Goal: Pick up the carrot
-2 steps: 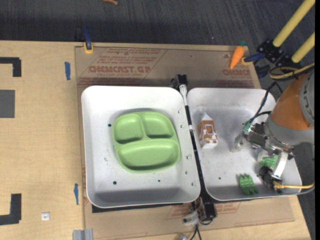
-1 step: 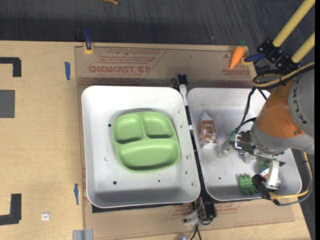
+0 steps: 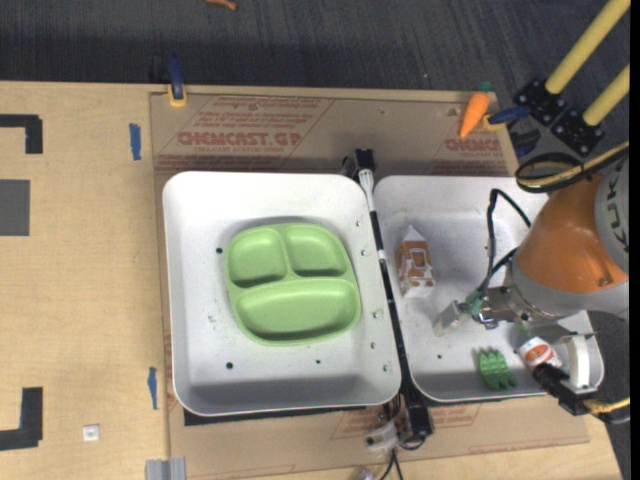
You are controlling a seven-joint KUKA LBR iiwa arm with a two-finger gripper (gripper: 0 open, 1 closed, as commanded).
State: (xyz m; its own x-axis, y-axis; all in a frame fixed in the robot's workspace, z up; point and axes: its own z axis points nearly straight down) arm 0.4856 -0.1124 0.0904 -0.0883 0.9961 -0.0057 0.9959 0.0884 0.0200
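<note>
Green block (image 3: 494, 368) near front of right bin; jaws (image 3: 450, 315) empty, state unclear; carrot (image 3: 473, 114) well apart, outside bins.

Robotics lab test station, seen from above. Grey-and-orange arm (image 3: 575, 253) reaches over two white bins (image 3: 190, 268) on plywood desk (image 3: 80, 268). Blue tape marks (image 3: 135, 140) and black corner markers (image 3: 25, 133) on desk, blue clamp (image 3: 176, 76) at board edge, loose cables (image 3: 500, 218), dark carpet floor (image 3: 350, 18) beyond.
</note>
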